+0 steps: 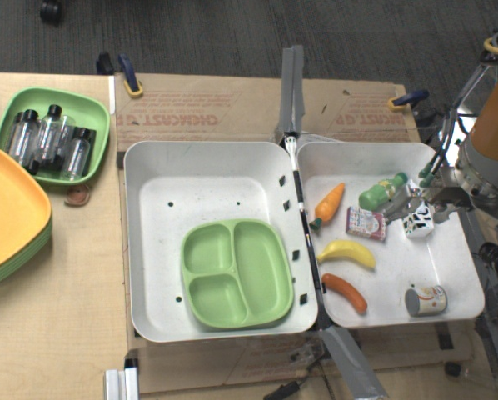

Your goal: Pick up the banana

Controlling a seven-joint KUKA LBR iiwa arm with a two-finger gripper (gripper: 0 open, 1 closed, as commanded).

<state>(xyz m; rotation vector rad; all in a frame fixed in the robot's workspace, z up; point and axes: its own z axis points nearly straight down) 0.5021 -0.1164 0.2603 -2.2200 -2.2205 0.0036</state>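
banana [347, 252]: lower middle of the right bin [449, 302], long axis near level across the frame, sausage [345, 292] below it. gripper [415, 202]: up and right of the banana, well apart; fingers' spread cannot be told.

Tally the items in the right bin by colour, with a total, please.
Orange: 2, carrot and sausage
Yellow: 1, banana
Green: 1, bottle
Pink: 1, packet
Black and white: 1, cow-print toy
Grey: 1, can
Total: 7
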